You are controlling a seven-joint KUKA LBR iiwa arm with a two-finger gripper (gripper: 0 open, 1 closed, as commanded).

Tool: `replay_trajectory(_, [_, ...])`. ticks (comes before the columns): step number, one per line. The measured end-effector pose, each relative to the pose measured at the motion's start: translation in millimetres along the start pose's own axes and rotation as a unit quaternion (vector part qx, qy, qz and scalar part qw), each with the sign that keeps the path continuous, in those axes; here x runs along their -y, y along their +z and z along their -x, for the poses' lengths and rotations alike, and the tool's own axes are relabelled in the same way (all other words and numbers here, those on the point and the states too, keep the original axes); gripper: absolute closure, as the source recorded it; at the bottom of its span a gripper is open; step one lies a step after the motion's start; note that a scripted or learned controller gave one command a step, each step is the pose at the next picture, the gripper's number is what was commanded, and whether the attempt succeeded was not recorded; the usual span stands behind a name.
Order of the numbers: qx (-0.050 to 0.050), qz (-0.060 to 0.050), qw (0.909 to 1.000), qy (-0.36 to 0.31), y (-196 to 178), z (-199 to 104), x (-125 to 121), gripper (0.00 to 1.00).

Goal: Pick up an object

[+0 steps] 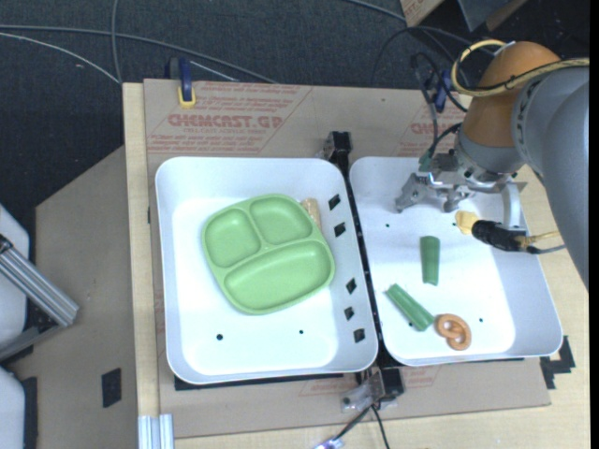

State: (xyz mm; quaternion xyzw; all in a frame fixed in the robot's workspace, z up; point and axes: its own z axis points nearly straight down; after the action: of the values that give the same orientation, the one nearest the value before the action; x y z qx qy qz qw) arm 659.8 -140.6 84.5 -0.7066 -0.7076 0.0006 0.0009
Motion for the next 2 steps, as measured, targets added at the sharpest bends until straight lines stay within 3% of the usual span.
replay_trajectory(1, [0.000, 0.002, 1.0000, 0.000, -12.8, -0.4, -1.0, 1.00])
replay_trajectory(2, [0.000, 0.002, 1.0000, 0.000, -54.8, 0.5, -1.2, 1.00])
